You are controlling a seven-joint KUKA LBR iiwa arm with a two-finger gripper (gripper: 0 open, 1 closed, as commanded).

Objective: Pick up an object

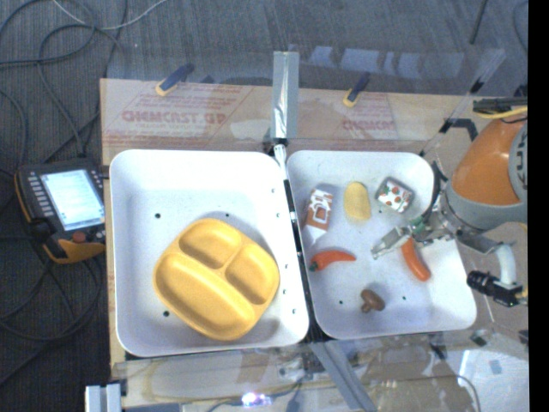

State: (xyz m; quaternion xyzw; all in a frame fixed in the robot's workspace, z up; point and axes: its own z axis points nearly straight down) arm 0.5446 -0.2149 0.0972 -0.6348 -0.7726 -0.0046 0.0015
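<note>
1. The bench [197, 114] was a pale wooden board with faint red lettering, standing on a dark grey carpeted floor [77, 24] crossed by loose black cables [51, 67].
2. Two yellow-handled clamps [174, 79] sat on the far edge of the board, and an upright metal post [283, 97] rose between the two bins at the back.
3. To the left of the bench lay a handheld control pendant [64, 202] with a lit screen.
4. The left bin [129, 178] held a yellow divided tray [217, 278], three compartments showing, lying near the bin's middle and front.
5. The right bin [446, 312] carried the small things: a red-and-white carton [318, 209] near its left wall, a yellow oblong piece [357, 202] just beside it, a white block with red spots [394, 196] towards the back right, a red chilli [332, 258] below the carton, a small brown mushroom-like piece [372, 299] near the front, and an orange carrot-like piece [416, 262] on the right.
6. The arm [489, 174], grey with its orange band, reached over the right bin's right wall.
7. The pincer [390, 242] pointed left, low over the bin floor, its thin fingers appearing slightly spread with nothing between them.
8. The orange carrot-like piece lay just beside the pincer, on its right; the block with red spots stood near it, further back.
</note>
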